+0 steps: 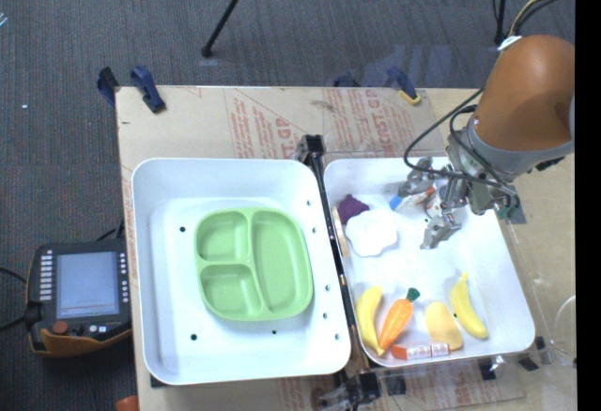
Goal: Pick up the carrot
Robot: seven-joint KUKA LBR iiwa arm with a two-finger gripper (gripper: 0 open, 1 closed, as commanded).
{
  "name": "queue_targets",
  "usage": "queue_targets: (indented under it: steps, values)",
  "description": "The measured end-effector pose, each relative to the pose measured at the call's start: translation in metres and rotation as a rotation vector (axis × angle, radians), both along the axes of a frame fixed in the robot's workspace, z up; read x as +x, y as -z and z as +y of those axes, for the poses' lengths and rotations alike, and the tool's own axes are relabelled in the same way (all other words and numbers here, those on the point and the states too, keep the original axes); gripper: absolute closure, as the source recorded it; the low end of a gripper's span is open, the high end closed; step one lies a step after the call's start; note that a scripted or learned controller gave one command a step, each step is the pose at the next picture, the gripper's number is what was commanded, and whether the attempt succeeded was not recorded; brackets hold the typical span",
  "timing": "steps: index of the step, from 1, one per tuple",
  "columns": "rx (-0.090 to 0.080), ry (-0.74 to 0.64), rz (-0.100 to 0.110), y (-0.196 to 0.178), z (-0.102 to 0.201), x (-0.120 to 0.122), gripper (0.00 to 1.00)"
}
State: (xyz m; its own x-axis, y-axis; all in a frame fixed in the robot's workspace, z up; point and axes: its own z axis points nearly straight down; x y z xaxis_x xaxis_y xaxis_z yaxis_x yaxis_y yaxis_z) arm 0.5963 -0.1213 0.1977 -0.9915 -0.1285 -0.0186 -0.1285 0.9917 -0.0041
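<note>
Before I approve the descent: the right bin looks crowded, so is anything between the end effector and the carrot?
Nothing visible lies between them. The end effector hangs above bare bin floor; the carrot lies nearer the front, wedged beside a banana.

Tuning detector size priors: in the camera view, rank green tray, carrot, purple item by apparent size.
1. green tray, by far the largest
2. carrot
3. purple item, partly hidden behind a white object, so its rank against the carrot is unsure

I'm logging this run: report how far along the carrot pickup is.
Done: nothing visible yet; the carrot lies in the right bin, near its front edge, between two bananas. In hand: the pincer hangs over the bin's back half, well away from the carrot, with nothing seen in it. Left: move above the carrot, descend, grasp, lift.
</note>
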Motion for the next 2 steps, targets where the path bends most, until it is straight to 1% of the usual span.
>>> queue_targets:
  steps: [1, 2]
  values:
    - [0.005, -0.01, 0.019, 0.1108, 0.0201, -0.1035, 0.0]
    - [0.005, -0.016, 0.018, 0.1013, 0.0215, -0.1024, 1.0]
